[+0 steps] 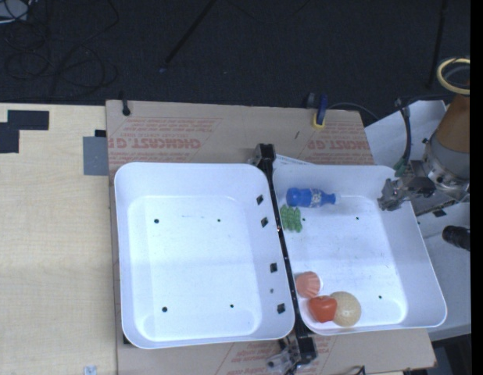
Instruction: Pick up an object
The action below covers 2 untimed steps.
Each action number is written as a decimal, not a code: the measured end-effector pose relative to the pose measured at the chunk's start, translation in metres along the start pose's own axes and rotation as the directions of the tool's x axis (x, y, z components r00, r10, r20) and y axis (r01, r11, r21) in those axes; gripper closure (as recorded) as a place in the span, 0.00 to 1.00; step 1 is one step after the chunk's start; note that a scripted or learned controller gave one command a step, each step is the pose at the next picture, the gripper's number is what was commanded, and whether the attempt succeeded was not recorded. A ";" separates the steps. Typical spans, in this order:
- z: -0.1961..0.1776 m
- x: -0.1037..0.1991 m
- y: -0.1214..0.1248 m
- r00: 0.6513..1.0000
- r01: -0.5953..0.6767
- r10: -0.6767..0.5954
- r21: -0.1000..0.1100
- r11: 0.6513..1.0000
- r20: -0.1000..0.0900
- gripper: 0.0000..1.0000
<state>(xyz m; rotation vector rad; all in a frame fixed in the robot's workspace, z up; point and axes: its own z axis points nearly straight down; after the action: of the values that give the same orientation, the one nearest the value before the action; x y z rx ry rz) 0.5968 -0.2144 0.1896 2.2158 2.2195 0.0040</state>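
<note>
The worktop [46, 233] is seen as pale, smooth board, with a sheet of printed cardboard [194, 135] laid beneath two shallow white plastic bins. The left bin [148, 180], well apart from the gripper [391, 194], has a glossy bare floor. The right bin [429, 287] lies just beside and below the gripper, which is poised at its far right rim; whether it is apart or together cannot be told.

The objects to be picked are all found across the bin from the gripper: a blue bottle [309, 198], smooth and cylindrical, nearest; a knobbly green lump [291, 219] next to it; and, farther off toward the near corner, a pale round ball [347, 308], a peach-coloured round piece [308, 284] and a red one [323, 308], clustered and touching.

The bottle is judged the easiest target, since it lies alone; it would best be approached across its narrow width.
</note>
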 end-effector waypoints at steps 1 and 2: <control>-0.029 0.001 -0.029 1.000 -0.003 0.003 0.007 1.000 -0.003 1.00; -0.039 0.002 -0.055 1.000 -0.002 0.002 0.009 1.000 -0.004 1.00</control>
<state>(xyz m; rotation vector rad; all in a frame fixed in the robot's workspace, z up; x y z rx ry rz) 0.5411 -0.2127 0.2281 2.2245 2.2231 -0.0014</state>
